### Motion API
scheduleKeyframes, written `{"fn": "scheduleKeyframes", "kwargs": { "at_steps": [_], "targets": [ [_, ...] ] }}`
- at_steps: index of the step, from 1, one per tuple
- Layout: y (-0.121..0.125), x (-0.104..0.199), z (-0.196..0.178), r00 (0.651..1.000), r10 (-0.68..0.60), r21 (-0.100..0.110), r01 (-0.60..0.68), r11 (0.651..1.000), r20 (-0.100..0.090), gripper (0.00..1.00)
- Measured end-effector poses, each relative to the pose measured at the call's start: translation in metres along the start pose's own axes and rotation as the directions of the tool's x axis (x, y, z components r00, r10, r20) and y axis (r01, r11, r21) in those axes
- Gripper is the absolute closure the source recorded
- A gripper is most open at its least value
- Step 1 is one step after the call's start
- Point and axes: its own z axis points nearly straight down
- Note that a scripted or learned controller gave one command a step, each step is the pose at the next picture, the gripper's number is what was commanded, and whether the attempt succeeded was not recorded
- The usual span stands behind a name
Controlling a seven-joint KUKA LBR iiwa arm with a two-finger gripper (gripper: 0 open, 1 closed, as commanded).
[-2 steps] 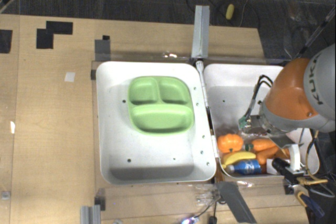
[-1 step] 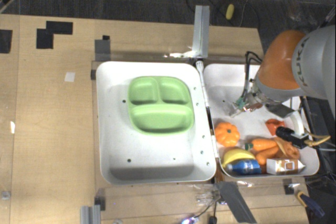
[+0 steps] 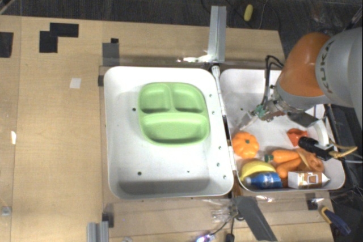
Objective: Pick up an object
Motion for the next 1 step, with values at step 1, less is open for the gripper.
{"fn": "scheduleKeyframes", "kwargs": {
  "at_steps": [1],
  "targets": [
    [0.0027, 0.0014, -0.0321, 0.986, -0.165, 0.01, 0.166, 0.986, -0.011, 0.0]
  ]
}}
